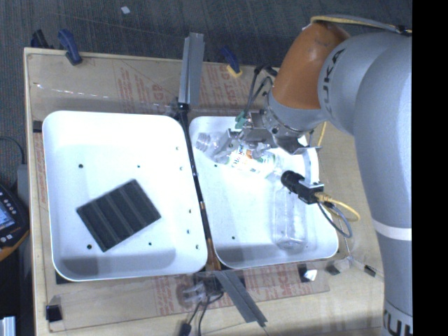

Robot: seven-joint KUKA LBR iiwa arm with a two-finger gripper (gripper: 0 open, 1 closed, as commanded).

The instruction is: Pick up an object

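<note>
Two white bins sit side by side on a worktop. In the right bin [231, 250] lies a clear bottle [289, 219], just below a crinkled clutter of wrappers [238, 152]. The pincer [253, 137] hangs over those wrappers; its state cannot be told. The bottle looks light, smooth and slippery; gripping across its middle seems safest.

Overhead light blows out both white bins [112, 128], erasing surface detail. Soft shadows along their near walls. The clear bottle [289, 219] barely reads against glare. Frame slightly soft, grainy.
</note>
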